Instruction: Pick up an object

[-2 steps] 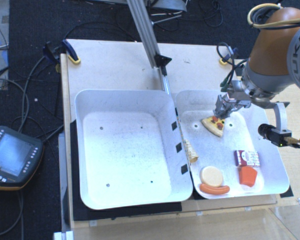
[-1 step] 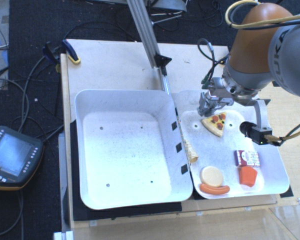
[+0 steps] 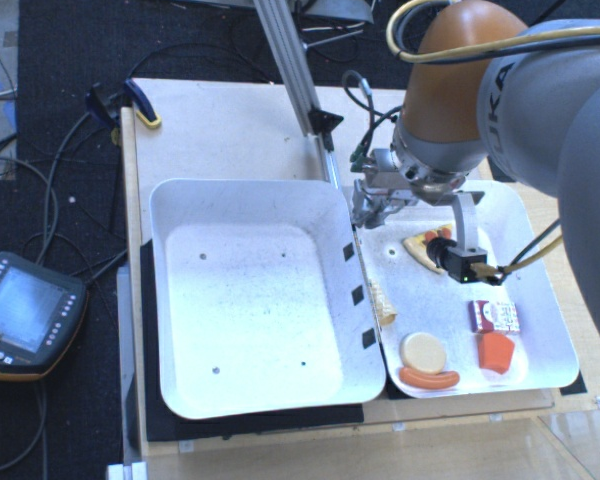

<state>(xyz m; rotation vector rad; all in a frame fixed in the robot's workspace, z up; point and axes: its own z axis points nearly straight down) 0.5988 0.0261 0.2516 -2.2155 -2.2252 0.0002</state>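
Note:
The right bin (image 3: 540,268) holds several small toy foods. A pizza slice (image 3: 423,246) lies near its middle, and a tan stick (image 3: 382,304) lies by the divider between the bins. Along the front edge lie a round tan disc (image 3: 423,351) and an orange sausage (image 3: 429,377). A red and white packet (image 3: 493,316) and an orange-red block (image 3: 496,352) sit at the front right. My gripper (image 3: 372,208) hangs over the back left part of the right bin, close to the divider and left of the pizza slice. I see nothing held in it.
The left bin (image 3: 250,298) sits beside the right one. A slanted metal rail (image 3: 292,58) runs down to the bins' back edge. A black clip with a cable (image 3: 462,264) hangs from the arm just right of the pizza slice. A teach pendant (image 3: 20,313) lies off the bench at left.

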